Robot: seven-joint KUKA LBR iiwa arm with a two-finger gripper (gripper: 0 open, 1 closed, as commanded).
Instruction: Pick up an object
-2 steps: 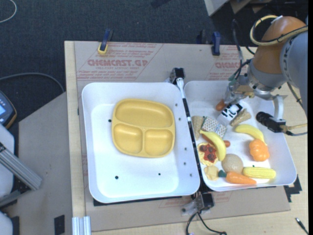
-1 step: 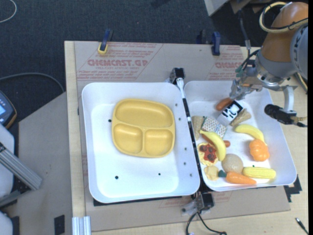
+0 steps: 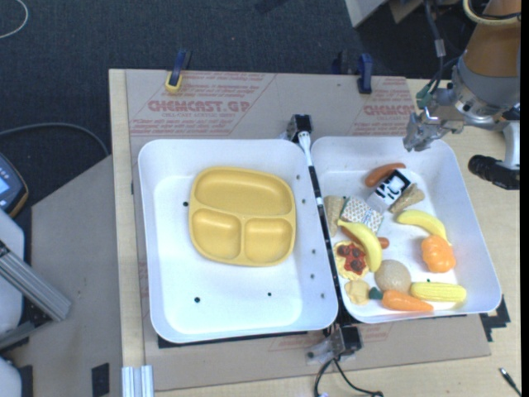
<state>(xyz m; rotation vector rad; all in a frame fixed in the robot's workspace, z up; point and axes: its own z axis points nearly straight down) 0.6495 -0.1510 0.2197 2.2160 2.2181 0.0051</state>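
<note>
Yellow, the divided plate sits in the left bin. Toy food fills the right bin: sausage, bananas, carrot. My gripper hovers at that bin's upper edge; I cannot tell how my jaws stand.

Arm reaching down, tool lowered

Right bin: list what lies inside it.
The right bin holds toy food: hot dog, two bananas, orange, corn cob, carrot, pizza slice, potato. Whatever sits under the pile is covered.
</note>
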